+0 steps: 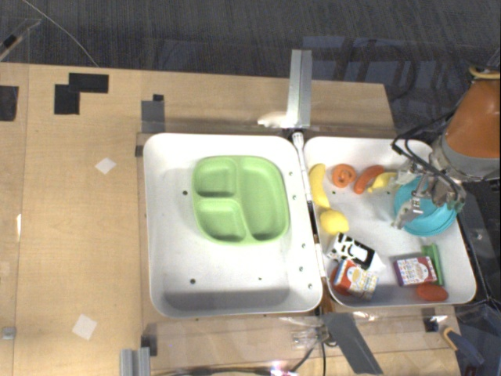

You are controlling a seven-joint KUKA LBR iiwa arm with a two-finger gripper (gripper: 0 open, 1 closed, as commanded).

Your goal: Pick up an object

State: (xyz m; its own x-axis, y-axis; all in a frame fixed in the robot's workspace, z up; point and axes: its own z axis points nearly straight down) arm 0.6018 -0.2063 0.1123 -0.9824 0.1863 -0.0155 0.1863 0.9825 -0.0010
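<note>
Teal round plastic bowl (427, 214) sits at three o'clock in the right white bin (468, 284), touching its wall. The gripper (415, 206) hangs over the bowl's rim, probably lining up a grasp; I cannot tell its opening or hold. Open floor lies at six o'clock, before the purple carton (415, 270).

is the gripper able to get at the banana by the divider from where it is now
Probably yes. The gripper hovers over the teal bowl in the right bin; the banana lies uncovered against that bin's left wall, with only low toy food between them.
</note>
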